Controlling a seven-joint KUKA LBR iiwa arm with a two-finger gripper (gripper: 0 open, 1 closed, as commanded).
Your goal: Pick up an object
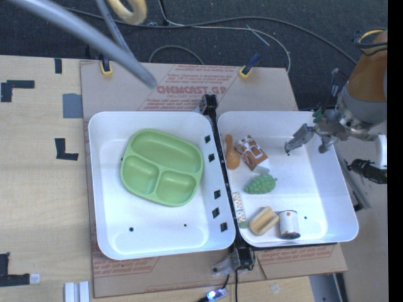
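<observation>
**A:** What's the bench look like?

**B:** Wooden bench (38, 168) with a cardboard sheet (189, 83) under two white bins. Left bin (104, 231) has a green divided plate (162, 167), probably the drop side. Right bin (334, 206) holds the pickable stuff.

**A:** What's in there?

**B:** All bunched toward its left wall: a small brown-and-white box (252, 153) with an orange piece (231, 153) beside it, a green bunch of grapes (261, 184) mid-frame, then a bread roll (263, 219) next to a little can (289, 224) near the lower edge.

**A:** And you?

**B:** My gripper (306, 138) is over the right bin's upper right area, well apart from everything. Fingers spread wide, nothing between them. No target committed yet, I'd say. The grapes and box are nearest.
</observation>
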